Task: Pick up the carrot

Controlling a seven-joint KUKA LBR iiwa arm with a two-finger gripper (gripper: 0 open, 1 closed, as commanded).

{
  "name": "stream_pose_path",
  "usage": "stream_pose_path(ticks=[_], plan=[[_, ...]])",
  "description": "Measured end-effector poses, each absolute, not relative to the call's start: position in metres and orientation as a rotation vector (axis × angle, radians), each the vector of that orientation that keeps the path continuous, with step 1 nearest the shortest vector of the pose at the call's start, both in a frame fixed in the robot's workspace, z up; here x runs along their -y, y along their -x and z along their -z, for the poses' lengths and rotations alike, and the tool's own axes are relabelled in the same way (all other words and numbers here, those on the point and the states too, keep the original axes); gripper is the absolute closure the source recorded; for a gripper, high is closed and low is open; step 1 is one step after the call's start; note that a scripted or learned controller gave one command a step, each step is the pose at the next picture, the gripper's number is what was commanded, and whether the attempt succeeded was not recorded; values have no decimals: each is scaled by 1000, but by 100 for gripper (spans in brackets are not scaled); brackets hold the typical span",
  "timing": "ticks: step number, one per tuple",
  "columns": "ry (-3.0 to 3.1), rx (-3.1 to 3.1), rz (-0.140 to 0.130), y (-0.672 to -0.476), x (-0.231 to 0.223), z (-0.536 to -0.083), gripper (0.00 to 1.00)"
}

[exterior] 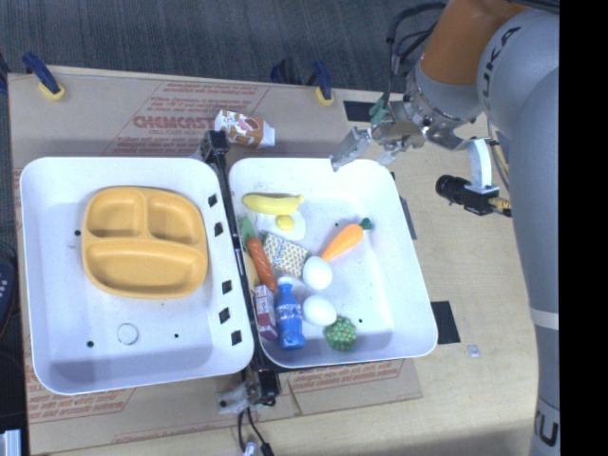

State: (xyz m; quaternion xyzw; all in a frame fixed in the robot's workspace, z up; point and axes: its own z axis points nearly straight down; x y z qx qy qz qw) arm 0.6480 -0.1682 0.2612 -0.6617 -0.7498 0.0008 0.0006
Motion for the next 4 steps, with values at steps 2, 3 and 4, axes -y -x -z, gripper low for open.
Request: stream_pose_path(ticks=[2, 3, 4], plan=[[2284, 2153, -4, -578, 169, -91, 0], [2279, 2155, -6, -578, 169, -101, 100], [2377, 2051, -1, -558, 136, -237, 100]])
